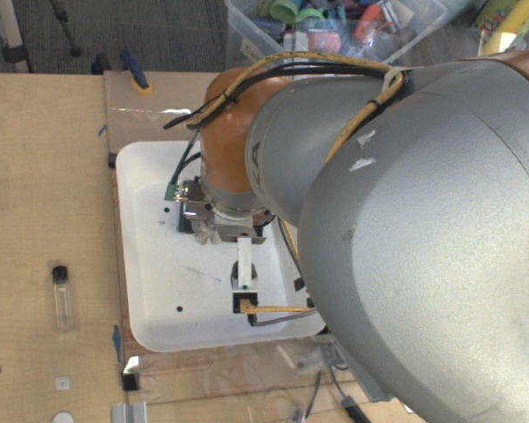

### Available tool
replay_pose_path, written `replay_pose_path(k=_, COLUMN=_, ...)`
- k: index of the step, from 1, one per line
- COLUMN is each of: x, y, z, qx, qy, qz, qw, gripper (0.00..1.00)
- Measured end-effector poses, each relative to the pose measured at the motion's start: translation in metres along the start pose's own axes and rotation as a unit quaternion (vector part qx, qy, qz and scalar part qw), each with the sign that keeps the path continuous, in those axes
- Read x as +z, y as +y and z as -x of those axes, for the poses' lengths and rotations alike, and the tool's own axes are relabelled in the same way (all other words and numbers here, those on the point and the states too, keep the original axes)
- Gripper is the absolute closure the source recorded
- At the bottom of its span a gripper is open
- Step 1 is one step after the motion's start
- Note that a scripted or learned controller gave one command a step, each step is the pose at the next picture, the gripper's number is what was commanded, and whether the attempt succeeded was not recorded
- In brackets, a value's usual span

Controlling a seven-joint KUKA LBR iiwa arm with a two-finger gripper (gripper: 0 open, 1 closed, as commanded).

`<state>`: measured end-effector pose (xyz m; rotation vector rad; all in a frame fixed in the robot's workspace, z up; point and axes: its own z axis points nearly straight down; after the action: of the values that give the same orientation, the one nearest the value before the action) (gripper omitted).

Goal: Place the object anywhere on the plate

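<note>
Seen from above at a slant, a bulky grey arm point(406, 192) with an orange band reaches in from the right and covers most of that side of the wooden bench point(35, 166). Its gripper point(220, 229) hangs low over a shallow white bin point(159, 263), near the bin's middle. Whether the gripper is open, closed or clamped on anything, I cannot tell. Where the object and the plate lie I cannot tell either; the arm hides whatever sits beneath and to the right of it. A small clear vial point(62, 296) with a dark cap lies on the bench, well left of the bin. A clear tub point(335, 16) of colourful toys stands beyond the bench. The risk, as I judge it, is a blind descent: the gripper could close on nothing, or press into the bin floor.
</note>
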<state>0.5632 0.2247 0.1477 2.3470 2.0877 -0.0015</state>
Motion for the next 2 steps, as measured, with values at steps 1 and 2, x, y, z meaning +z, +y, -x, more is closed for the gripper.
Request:
replay_pose_path(k=1, x=0.057, y=-0.059, z=0.008, qx=0.085, qy=0.004, qz=0.006, qw=0.9964, gripper=1.00)
replay_pose_path(k=2, x=0.056, y=-0.076, z=0.010, qx=-0.358, qy=0.001, qz=0.010, qw=0.9335, gripper=1.00)
